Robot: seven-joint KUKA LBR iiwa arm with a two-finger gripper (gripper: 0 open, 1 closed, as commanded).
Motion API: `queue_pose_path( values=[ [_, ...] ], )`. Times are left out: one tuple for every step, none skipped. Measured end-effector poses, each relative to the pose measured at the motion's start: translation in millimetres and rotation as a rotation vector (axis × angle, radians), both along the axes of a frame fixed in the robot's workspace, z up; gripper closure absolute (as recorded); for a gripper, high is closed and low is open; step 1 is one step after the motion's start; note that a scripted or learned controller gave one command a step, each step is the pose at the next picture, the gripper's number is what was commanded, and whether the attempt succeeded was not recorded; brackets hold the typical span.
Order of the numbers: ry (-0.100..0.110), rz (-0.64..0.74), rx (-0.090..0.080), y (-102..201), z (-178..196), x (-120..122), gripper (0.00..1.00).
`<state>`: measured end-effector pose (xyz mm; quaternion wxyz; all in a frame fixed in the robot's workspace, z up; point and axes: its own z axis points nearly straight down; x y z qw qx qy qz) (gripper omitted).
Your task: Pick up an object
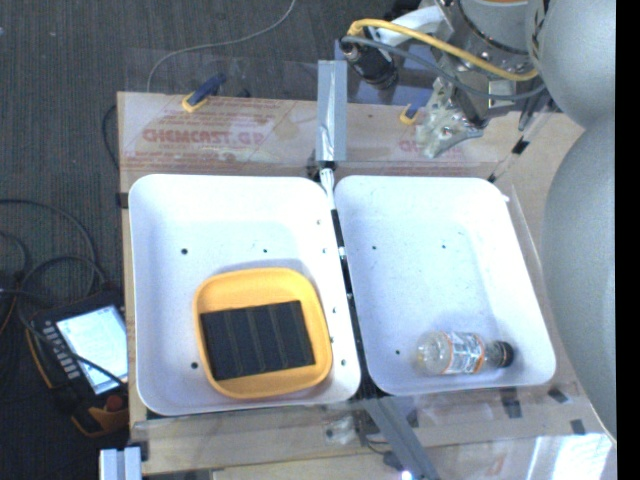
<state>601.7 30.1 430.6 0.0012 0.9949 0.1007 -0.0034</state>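
Observation:
A yellow tray-like object with a dark ribbed inset (pixel 262 334) lies in the left bin (pixel 170 218), toward its front. A small clear plastic bottle with a dark cap (pixel 463 353) lies on its side near the front edge of the right bin (pixel 430 218). My gripper (pixel 445 128) hangs above the bench behind the right bin's back rim, well away from both objects. Nothing shows between its fingers.
A grey metal post (pixel 331 108) stands behind the seam between the bins. Yellow cable loops beside the wrist. The arm's grey body (pixel 595 218) runs down the right side. A tablet and cables lie on the floor at the left.

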Motion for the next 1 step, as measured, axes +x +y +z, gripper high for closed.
queue_pose_path(
  values=[
    [-0.001,0.001,-0.001,99.7,-0.4,46.8,1.0]
  ],
)
